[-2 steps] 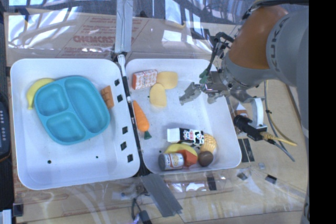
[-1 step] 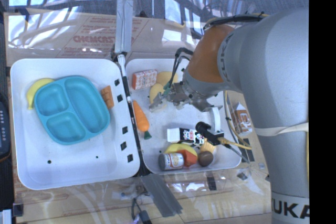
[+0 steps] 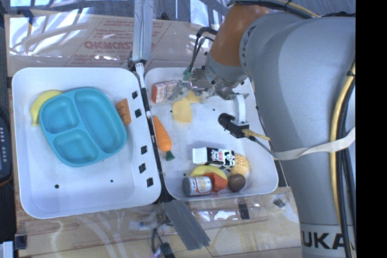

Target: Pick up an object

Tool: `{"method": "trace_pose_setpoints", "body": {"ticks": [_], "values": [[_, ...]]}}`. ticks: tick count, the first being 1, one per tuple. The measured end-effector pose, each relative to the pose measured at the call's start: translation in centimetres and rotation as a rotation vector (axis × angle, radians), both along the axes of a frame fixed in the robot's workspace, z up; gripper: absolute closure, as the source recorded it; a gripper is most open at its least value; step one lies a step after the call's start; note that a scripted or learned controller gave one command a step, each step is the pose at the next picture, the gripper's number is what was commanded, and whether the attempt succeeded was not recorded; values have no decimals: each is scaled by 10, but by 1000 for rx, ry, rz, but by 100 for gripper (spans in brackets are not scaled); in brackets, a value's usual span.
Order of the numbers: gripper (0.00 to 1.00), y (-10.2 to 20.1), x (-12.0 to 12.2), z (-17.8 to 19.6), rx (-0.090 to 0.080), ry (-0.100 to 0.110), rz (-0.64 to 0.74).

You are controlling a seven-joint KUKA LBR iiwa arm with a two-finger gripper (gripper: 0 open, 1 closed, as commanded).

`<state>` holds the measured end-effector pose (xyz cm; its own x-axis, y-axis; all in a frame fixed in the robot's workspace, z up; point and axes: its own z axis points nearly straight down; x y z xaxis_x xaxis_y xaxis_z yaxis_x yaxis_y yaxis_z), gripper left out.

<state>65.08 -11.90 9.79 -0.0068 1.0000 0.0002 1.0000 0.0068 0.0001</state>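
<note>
A grey KUKA arm reaches from the right into the right bin (image 3: 266, 181), its gripper (image 3: 195, 83) low over one yellow cheese wedge (image 3: 182, 110) beside one small orange carton (image 3: 161, 92); whether the fingers are released or clenched cannot be told. That bin also holds one carrot (image 3: 162, 135), one milk carton (image 3: 213, 156) and one can (image 3: 197, 185), while the left bin (image 3: 24, 184) carries one blue divided plate (image 3: 81, 125) and one banana (image 3: 42, 102).

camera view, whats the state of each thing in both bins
blue divided plate: flat in left bin, compartments bare
banana: tucked under the plate's far-left edge
carrot: lying along right bin's left wall
cheese wedge: lying flat, below the hand
hand: low over right bin's upper left
can: on its side
milk carton: lying down
</note>
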Motion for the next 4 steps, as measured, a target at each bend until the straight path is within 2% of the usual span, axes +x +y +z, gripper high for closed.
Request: {"method": "trace_pose_setpoints", "body": {"ticks": [1, 2, 3, 4], "values": [[0, -54, -2, 3, -1, -1, -182], [0, 18, 5, -5, -4, 6, -68], [0, 21, -32, -7, 1, 4, 77], [100, 21, -31, 4, 1, 5, 80]]}}
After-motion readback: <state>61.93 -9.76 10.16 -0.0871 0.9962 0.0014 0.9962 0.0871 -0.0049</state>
